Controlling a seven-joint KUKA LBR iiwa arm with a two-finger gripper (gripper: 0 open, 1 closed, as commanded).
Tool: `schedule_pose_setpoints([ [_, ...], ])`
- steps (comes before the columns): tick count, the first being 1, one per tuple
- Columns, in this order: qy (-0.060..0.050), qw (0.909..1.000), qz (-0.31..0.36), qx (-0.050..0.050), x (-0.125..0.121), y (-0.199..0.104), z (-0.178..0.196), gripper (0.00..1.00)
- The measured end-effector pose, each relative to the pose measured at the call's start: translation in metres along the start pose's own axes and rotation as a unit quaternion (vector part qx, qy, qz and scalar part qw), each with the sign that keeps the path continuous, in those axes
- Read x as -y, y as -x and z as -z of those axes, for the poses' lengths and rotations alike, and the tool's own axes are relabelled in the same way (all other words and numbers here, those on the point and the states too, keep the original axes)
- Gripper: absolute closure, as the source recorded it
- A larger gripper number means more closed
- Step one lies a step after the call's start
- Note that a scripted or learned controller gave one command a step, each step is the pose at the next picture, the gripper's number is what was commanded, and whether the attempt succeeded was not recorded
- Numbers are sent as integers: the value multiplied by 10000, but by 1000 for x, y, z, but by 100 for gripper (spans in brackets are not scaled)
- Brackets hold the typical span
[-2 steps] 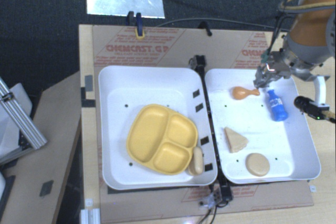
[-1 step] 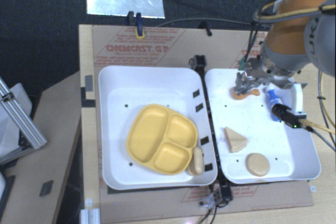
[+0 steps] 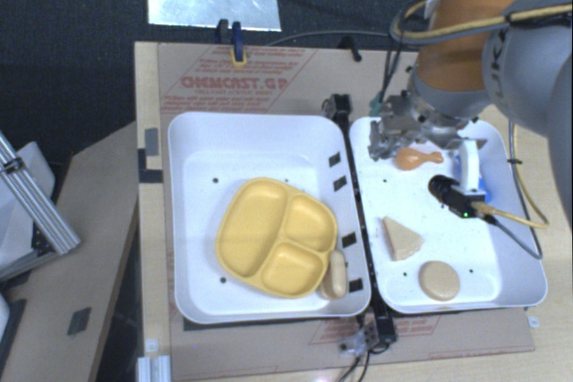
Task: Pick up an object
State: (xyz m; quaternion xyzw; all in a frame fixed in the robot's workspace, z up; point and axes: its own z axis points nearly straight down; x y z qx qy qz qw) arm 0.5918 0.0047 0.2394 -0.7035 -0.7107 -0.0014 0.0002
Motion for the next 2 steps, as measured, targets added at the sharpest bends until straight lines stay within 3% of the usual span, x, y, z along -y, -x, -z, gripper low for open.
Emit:
schedule_pose_setpoints([
  [2,-2,10000,-1,-1,17,-104,-5,100],
])
